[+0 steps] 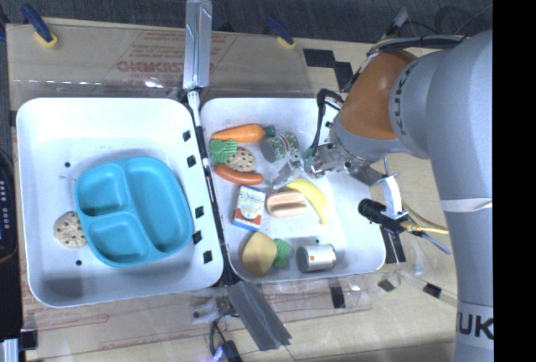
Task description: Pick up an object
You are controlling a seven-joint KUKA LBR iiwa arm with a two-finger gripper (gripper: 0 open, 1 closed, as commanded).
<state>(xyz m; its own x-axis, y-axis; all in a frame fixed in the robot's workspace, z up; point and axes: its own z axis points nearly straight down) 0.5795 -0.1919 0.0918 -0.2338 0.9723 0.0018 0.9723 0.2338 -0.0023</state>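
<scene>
**Arm low over the right bin, no object lifted yet**

The grey arm [435,100] reaches in from the right of the frame, its orange band above the wrist sitting over the upper right part of the right bin [356,255]. The gripper [300,161] is down among the toys near the middle of that bin, just above the banana [310,194] and right of the small dark can [276,145]. How the jaws stand I cannot tell: the metal parts blur into the clutter beneath them, and nothing is plainly seen between them.

My judgement is that this is the reach or descent stage of a pick, with the grasp not yet proven. The next move calls for settling on one item, closing on it squarely and lifting straight up.

The candidates are crowded. A carrot [239,133] lies at the upper left of the bin, a cookie [243,157] and a green leafy toy [221,149] below it, then a sausage [239,176]. In the middle are a small carton [249,207] and a hot dog [286,203], touching the banana. At the bottom sit a potato [259,252] and a silver can [316,256].

That closeness is the hazard: a neighbour could be nudged or pinched along.

The left bin [42,126] holds a blue divided plate [134,208] and a second cookie [70,229], well apart from the action.
</scene>
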